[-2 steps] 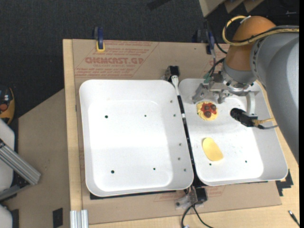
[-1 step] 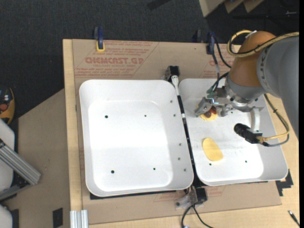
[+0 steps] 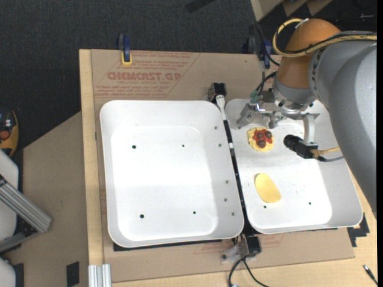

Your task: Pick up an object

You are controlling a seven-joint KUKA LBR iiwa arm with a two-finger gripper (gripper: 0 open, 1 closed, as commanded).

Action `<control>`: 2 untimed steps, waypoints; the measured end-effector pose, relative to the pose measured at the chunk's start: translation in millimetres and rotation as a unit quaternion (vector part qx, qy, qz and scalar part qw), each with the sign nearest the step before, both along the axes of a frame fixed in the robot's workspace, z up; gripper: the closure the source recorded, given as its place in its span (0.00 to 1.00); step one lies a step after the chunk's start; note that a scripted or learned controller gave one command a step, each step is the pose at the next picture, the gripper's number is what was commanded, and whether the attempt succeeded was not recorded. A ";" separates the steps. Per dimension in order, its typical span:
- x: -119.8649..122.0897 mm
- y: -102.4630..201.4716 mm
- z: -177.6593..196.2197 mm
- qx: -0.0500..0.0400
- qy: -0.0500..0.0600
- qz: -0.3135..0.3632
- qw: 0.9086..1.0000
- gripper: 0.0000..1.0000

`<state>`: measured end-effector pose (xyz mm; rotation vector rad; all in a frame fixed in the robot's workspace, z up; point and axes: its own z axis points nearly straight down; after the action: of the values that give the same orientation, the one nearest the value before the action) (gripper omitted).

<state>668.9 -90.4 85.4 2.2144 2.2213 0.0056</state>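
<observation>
Grey arm comes in from the right, orange band above the wrist, reaching down over the far part of the right bin. Gripper sits low over that bin's back area, metal fingers splayed outward to either side; from this angle can't tell how far open they are, and nothing is visibly between them. Just below the gripper, on the bin floor, lies a small round pale-yellow toy pastry with dark red berries on top; it looks just beside the gripper tips, contact can't be judged. A black cable plug hangs off the wrist to the right of the pastry, near it but apart. Closer to the camera in the same bin lies a flat yellow oval piece, well apart from the pastry and from the gripper, resting flat on the white floor. Left bin sits touching the right bin along their shared edge, with four small dark dots on its floor. Both bins rest on a brown board with red printed lettering at the far side. A blue and yellow clamp grips the board's far edge at the left. A small black clip sits at the far end of the seam between the bins, another at the near end with a cable trailing off.
</observation>
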 end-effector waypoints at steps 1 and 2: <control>-1.3 -1.1 10.8 0.000 0.000 -0.001 1.000 1.00; -1.5 -1.1 10.3 -0.001 0.001 -0.001 1.000 0.00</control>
<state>667.4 -91.5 95.6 2.2165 2.2200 0.0025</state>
